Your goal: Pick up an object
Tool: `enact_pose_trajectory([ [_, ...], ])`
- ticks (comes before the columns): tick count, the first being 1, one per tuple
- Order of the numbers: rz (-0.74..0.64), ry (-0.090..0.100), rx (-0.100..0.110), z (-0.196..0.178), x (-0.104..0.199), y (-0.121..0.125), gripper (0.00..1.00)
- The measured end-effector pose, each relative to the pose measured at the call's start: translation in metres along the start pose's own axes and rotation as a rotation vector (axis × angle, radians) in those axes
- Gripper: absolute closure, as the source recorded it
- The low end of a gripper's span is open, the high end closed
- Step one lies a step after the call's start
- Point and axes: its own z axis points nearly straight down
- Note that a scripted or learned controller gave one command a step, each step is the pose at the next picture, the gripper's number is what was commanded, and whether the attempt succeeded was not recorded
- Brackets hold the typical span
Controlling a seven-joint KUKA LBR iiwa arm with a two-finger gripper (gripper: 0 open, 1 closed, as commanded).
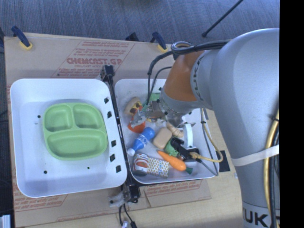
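Observation:
The right bin [124,90] holds a jumble of small objects: an orange carrot [172,160], a blue bottle [142,138], a patterned can lying on its side [151,166], a tan block [162,137], a red-and-orange toy [135,114] and a white piece [188,133]. My gripper [159,112] is down in this bin among the objects, near the red-and-orange toy and above the tan block. The wrist and arm hide its fingers.
The left bin [28,175] carries a green divided plate [75,129]. A black clip divider [111,108] runs between the bins. My large grey arm [237,89] covers the right bin's right side. Cardboard lies under both bins, with blue clamps at the back.

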Motion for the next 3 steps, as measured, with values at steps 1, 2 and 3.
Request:
enact_pose_trajectory([
  [1, 0.003, 0.001, -0.002, 0.011, 0.003, -0.037, 0.0],
  [2, 0.0, 0.001, -0.001, 0.001, 0.003, -0.036, 1.0],
  [3, 0.003, 0.001, -0.006, -0.111, 0.048, -0.024, 1.0],
])
